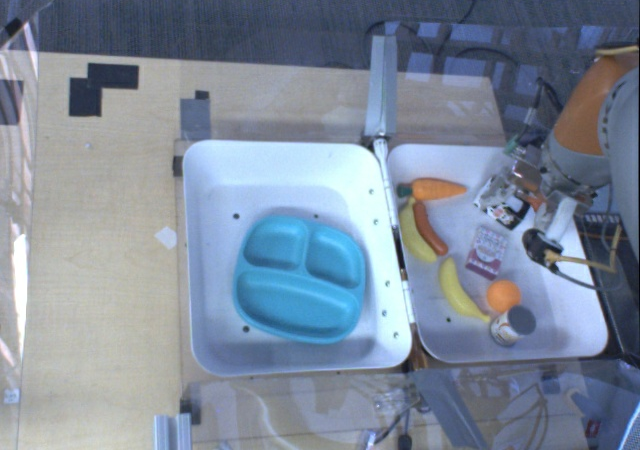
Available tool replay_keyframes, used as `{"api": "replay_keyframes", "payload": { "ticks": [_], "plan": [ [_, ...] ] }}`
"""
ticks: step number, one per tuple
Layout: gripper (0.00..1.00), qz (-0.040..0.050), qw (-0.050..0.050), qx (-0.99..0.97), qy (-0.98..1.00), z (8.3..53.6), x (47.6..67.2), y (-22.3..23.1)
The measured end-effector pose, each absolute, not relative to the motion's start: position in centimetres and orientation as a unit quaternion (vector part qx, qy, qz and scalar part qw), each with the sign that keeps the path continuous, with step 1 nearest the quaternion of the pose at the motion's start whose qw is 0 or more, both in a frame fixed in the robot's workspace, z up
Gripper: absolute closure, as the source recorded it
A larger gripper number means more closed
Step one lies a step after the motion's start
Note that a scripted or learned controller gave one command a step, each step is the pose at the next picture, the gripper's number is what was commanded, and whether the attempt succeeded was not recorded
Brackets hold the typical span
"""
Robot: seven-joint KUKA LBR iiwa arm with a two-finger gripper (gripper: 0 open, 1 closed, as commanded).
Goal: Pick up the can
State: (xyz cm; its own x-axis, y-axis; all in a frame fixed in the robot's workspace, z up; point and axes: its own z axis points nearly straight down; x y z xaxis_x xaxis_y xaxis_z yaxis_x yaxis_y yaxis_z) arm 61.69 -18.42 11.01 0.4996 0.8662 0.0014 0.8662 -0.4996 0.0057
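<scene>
The right bin (590, 333) holds the can (508, 325) near its front edge; the gripper (505, 196) hangs well apart, finger state unclear.

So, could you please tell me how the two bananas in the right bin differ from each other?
The upper banana lies against the bin's left wall, beside the sausage; the lower banana lies further toward the near edge, close to the orange and the can. The upper banana runs nearly straight up the view, while the lower banana slants diagonally. Both are yellow, curved, and lie flat in the right bin.
</scene>
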Motion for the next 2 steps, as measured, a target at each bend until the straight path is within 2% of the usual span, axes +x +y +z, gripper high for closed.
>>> {"api": "replay_keyframes", "payload": {
  "ticks": [1, 2],
  "plan": [
    [1.00, 0.0028, 0.004, 0.863, 0.505, 12.2, 61.9, -18.3],
    [1.00, -0.0076, -0.002, 0.935, 0.355, 12.4, 65.4, -16.7]
  ]
}}
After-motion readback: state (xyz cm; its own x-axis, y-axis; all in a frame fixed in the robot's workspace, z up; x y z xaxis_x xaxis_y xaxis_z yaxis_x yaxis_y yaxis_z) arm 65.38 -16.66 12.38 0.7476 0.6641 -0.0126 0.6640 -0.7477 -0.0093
